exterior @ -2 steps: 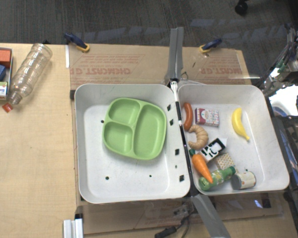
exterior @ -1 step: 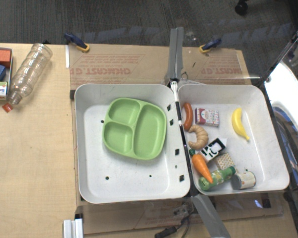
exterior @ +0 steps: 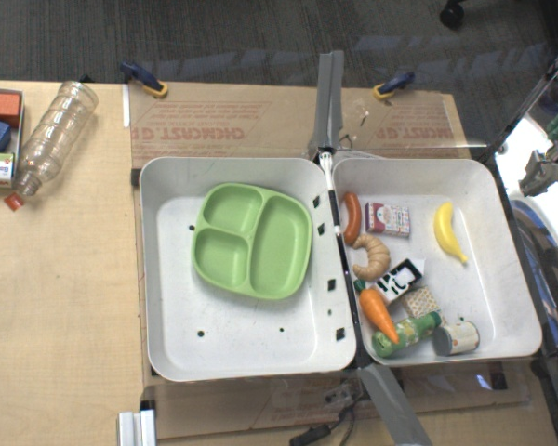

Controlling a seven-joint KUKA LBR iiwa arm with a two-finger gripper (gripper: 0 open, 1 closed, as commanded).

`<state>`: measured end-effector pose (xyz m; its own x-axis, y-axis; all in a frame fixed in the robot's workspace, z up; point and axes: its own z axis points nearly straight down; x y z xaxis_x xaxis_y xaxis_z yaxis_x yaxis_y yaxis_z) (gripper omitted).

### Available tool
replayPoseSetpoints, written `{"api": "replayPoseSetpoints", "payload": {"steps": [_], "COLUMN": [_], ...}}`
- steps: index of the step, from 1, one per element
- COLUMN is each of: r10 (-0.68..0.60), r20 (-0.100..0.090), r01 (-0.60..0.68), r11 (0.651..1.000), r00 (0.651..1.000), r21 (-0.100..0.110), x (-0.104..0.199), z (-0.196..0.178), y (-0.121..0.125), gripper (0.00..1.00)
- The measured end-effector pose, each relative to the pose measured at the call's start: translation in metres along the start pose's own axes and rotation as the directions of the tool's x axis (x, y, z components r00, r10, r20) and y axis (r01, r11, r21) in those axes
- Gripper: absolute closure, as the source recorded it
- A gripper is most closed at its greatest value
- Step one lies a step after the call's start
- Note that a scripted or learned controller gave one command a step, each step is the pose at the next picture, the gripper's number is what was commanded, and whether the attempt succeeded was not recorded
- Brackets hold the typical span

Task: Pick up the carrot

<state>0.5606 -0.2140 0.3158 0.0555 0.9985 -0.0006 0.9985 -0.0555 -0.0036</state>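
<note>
carrot lay in right bin, near its left wall, touching green bottle | croissant just above carrot, small red carton beyond, print unreadable | cardboard behind bins read "CHEMCAST", upside down | claw at right edge, grip state unclear

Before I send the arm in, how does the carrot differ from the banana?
The carrot is orange and tapered; the banana is yellow and curved. The carrot lies packed among other items by the bin's left wall; the banana lies apart on bare floor. Both share the right bin.
</note>
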Motion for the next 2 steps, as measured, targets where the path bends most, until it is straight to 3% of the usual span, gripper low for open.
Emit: {"api": "replayPoseSetpoints", "payload": {"steps": [1,2], "r10": [0.675,0.81], "r20": [0.001,0.001], "r01": [-0.675,-0.81], "r11": [0.737,0.587], "r00": [0.737,0.587], "r21": [0.0,0.003], "x": [0.008,-0.001], "z": [-0.013,0.205], "y": [0.0,-0.065], "gripper": [1.0,1.0]}}
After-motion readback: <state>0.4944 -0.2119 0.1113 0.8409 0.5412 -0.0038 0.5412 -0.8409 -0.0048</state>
